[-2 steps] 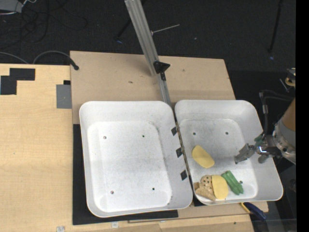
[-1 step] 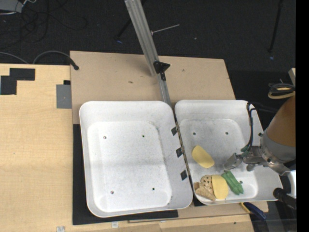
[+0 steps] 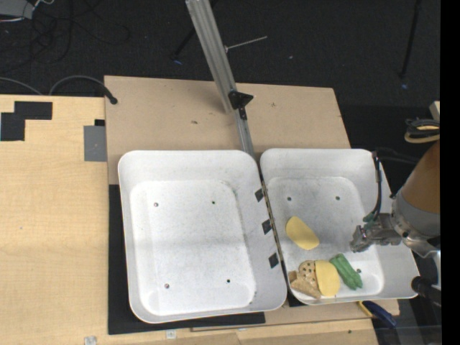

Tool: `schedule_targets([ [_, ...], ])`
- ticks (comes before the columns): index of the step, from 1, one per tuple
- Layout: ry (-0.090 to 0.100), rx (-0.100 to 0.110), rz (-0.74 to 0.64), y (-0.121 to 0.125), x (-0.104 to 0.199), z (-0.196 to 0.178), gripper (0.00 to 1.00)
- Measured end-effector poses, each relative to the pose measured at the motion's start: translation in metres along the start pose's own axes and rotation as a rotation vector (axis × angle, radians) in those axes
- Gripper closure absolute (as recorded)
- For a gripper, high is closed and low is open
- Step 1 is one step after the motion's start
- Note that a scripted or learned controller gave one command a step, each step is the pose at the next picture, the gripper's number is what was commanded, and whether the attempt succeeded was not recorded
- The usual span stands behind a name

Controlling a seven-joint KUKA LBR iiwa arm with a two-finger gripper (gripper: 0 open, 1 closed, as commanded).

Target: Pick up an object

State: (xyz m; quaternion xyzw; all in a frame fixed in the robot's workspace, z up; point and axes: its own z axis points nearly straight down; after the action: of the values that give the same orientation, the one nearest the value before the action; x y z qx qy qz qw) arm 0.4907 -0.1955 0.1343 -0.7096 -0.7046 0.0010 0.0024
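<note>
Reaching in from the right, the arm (image 3: 424, 200) has its gripper (image 3: 365, 237) low over the right bin (image 3: 316, 165), near that bin's right wall. Can't tell its grip state from this angle; nothing visible in it. Objects are all in the right bin's near half: a yellow piece (image 3: 302, 233) sits alone around mid-floor, well left of the gripper. Clustered at the near edge: a tan perforated item (image 3: 307, 271), a second yellow object (image 3: 328, 278) touching it on the right, and a green object (image 3: 346, 271) lying diagonally just beside that one. The green object is the closest to the gripper, below and slightly left of it, not touching. The left bin (image 3: 188, 232) sits alongside, sharing the centre divide with black clips (image 3: 267, 226).
</note>
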Motion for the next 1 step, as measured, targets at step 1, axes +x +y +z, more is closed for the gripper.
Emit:
schedule_targets([
  [1, -0.003, -0.007, -0.008, 0.0087, -0.0068, -0.0504, 1.00],
])
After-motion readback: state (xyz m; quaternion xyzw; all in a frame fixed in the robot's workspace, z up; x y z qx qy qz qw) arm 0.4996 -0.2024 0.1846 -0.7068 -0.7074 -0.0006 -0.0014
